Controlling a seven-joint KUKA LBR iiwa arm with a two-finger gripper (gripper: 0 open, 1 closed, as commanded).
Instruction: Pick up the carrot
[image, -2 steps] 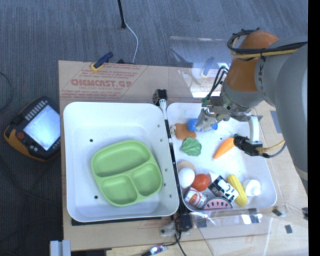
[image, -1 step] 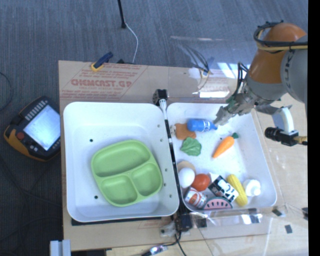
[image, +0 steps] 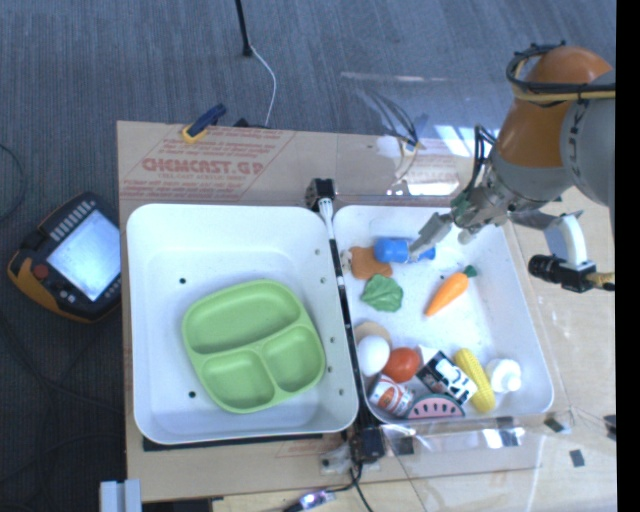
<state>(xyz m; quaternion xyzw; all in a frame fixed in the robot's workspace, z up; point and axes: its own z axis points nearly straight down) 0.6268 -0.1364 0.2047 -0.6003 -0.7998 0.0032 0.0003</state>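
Reaching in from the right, the grey two-finger gripper (image: 432, 237) is seen low over the far part of the right white bin (image: 530, 330), its fingers pointing toward the bin's centre divider. Whether the fingers are spread or pressed together cannot be told, since they are small and blurred.

Right at the fingertips, a small blue block-shaped toy (image: 392, 249) is found, possibly touching them. Just beyond it, further from the arm, an orange-brown lumpy toy (image: 367, 264) is placed against the bin's left wall, and a green leafy plastic vegetable (image: 382, 293) lies just nearer the camera than that.

The orange plastic carrot with a green tip (image: 448, 291) is located a little nearer the camera than the gripper, apart from it, lying tilted on the bin floor and ungrasped.

Well apart from the gripper, at the near end of the same bin, a white egg (image: 373, 353), a red tomato (image: 404, 363), a yellow corn cob (image: 474, 379) and a watermelon slice (image: 440, 409) are crowded together.

Farthest from the gripper, a light green divided plastic plate (image: 254, 345) is set in the left white bin (image: 160, 240).
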